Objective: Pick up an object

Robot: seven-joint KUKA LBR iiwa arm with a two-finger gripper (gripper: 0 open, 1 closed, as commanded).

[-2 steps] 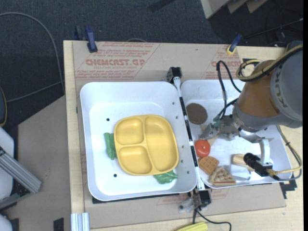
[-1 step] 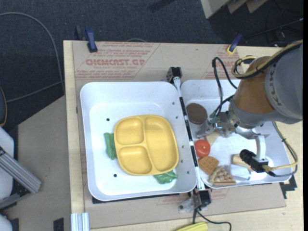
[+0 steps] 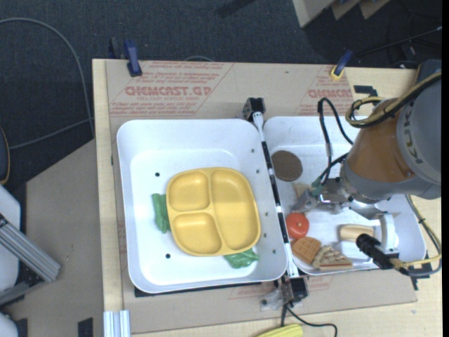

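Whether the jaws are spread or pressed together cannot be told: the gripper (image 3: 313,196) is a small dark and metallic cluster at the end of the arm (image 3: 382,156), low over the right bin (image 3: 414,241), and nothing is visibly pinched in it. Taking the red tomato-like ball (image 3: 297,224) as the landmark, the gripper sits just up and to the right of it, apart from it. A brown disc (image 3: 286,165) lies farther up from the ball, near the bin's left wall. Just below the ball rests a waffle-like piece (image 3: 306,249), and to the ball's right a pale bread-like roll (image 3: 356,232), long axis running left to right. My judgement is that the ball is the nearest candidate, a short reach down-left.
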